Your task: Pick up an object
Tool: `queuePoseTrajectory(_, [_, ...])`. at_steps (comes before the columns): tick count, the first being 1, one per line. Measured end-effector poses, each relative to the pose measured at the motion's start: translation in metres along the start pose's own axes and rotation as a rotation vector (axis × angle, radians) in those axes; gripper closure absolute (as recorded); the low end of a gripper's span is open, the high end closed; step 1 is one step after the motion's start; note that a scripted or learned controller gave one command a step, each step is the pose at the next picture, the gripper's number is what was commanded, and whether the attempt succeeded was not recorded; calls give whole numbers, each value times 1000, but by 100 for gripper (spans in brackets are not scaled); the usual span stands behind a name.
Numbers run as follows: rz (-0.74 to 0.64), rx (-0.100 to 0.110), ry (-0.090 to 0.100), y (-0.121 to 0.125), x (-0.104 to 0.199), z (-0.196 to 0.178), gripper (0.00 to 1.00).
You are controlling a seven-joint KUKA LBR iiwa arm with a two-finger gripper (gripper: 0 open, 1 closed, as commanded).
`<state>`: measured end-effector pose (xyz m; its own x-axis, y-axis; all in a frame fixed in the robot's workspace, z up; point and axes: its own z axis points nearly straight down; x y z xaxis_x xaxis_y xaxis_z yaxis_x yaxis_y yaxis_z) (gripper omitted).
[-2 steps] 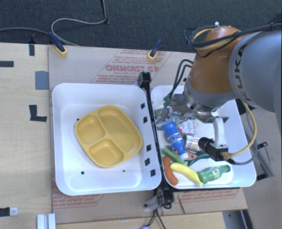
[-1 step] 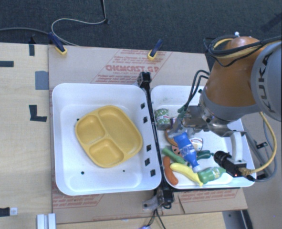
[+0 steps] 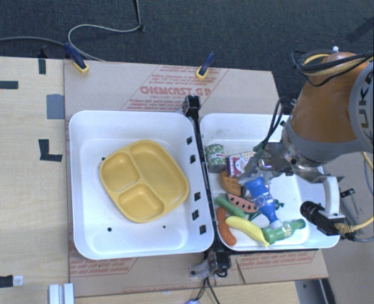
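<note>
Several small toys lie heaped in the right-hand bin (image 3: 237, 122), and that crowding is the main hazard: the tool (image 3: 257, 164) sits low over the middle of the heap, right by a blue bottle-like toy (image 3: 261, 195) and a small red-and-white packet (image 3: 239, 164), and I judge that a closing grip here could catch two things at once, or nudge one aside and come up with nothing. How far the tool is open cannot be told, since the wrist and the arm's grey body cover it from above, and nothing can be seen held in it. The likeliest target, judging by position, is the blue toy: it lies tilted across the heap, narrow at its lower end, smooth and rounded, so it may roll or slip sideways if pinched off centre. Just beside it are a watermelon slice (image 3: 240, 202), a yellow banana (image 3: 246, 228), a green bottle (image 3: 285, 230) near the front wall, an orange carrot-like piece (image 3: 224, 228) and a small can (image 3: 214, 156) near the divider; any of these, touching or overlapping, could be dragged along. The left-hand bin (image 3: 85, 189) holds a yellow divided plate (image 3: 143, 179), well apart from the tool, and both bins rest on cardboard on the table (image 3: 22, 189).
</note>
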<state>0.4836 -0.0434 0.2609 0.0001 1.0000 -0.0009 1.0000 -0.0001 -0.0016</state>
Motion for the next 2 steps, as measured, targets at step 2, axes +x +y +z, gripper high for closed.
queuePoseTrajectory(2, [-2, -1, 1, 0, 14, -5, 100])
